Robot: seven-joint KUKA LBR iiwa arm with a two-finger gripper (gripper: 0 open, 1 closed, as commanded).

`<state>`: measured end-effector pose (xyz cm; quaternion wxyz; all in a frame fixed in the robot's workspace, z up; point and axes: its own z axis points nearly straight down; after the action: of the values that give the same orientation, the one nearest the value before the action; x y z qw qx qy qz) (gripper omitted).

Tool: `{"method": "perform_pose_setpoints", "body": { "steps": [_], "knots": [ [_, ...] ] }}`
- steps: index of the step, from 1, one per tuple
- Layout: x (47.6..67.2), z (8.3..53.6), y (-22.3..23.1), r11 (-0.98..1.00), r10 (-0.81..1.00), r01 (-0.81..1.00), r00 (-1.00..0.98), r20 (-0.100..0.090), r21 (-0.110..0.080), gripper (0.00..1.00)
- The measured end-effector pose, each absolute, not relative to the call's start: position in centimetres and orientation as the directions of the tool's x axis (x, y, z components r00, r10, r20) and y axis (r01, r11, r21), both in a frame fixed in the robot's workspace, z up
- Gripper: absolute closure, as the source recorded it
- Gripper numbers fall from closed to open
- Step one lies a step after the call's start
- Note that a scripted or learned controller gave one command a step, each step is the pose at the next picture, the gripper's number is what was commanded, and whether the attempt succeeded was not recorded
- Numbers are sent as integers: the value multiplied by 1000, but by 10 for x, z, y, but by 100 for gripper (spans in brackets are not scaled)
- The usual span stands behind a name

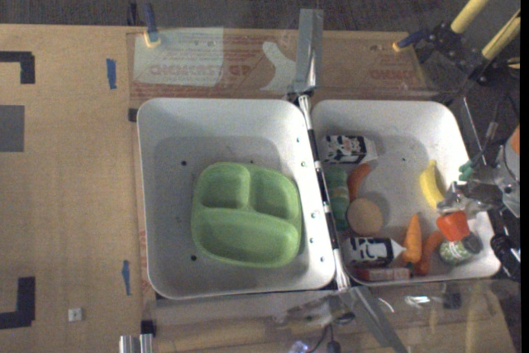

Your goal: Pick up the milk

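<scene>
Brown cardboard covered the table (66,178), which carried two shallow white bins. At centre, the left bin (157,145) held a green sectioned plastic tray (246,213). Two small black-and-white milk cartons lay flat along the right bin's (413,124) left side, long axes running across the frame: one (347,148) at its upper left, the other (374,250) at its lower left, its spout end toward the right. At the right edge the tool (479,190) was cut off and blurred; I could not tell its state.
</scene>
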<state>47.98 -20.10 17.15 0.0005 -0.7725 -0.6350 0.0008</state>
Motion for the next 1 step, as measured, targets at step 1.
{"method": "perform_pose_setpoints", "body": {
  "steps": [1],
  "knots": [
    [480, 168, -149, 217, 976, 976, -217, 4, -4, 100]
  ]
}}
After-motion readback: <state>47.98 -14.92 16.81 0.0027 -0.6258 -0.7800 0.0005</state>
